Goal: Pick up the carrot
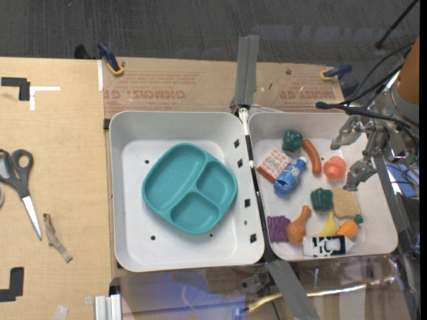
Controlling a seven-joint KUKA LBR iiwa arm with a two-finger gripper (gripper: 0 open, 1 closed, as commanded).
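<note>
Orange plastic identifies the carrot (347,229), a small toy vegetable with a green tip at its right end, lying in the right bin (385,245) close to the near wall. It touches a tan bread slice (345,205) above it and a yellow piece (329,225) on its left, with a black-and-white carton (325,246) just below and left. The pincer (357,155) hangs above the far right part of the same bin, beside a pink-orange ball (335,167), well apart from the carrot; its metal fingers (361,173) stand spread and hold nothing. Judged from its look, the carrot is a light, rigid, hollow moulding with a smooth tapered surface, so it should not deform under grip but may slip or squirt out along its taper. Recommended hold: across the thickest part of the orange body, fingers closing on its short axis, clear of the green tip. Crowding is the main hazard, since a finger may land on the bread slice or the yellow piece. The left bin (120,179) carries a teal divided plate (190,188), and scissors (20,185) lie on the table (60,145) at far left.
</note>
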